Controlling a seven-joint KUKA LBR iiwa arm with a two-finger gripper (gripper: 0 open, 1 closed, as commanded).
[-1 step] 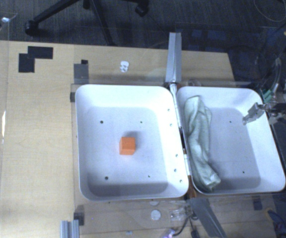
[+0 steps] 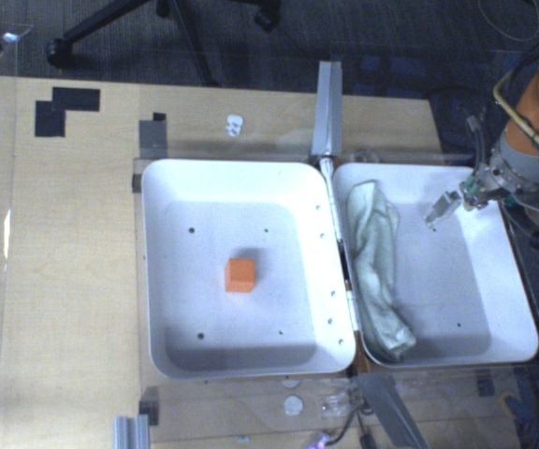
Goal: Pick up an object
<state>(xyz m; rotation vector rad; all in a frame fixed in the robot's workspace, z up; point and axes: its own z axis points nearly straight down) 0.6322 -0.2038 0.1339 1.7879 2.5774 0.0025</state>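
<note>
Sitting in left bin [image 2: 167, 251]: orange cube [image 2: 240, 275]; right bin [image 2: 503, 335]: crumpled cloth [image 2: 375, 267].

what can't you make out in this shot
- Gripper: small and blurred over the right bin in the camera view; whether it is open or shut is unclear.
- Arm: cut off by the right edge.
- Cloth: its folds hide whatever lies beneath it.
- Orange cube in the left bin: too small to tell its material.
- Chair base: cut off by the top edge.
</note>
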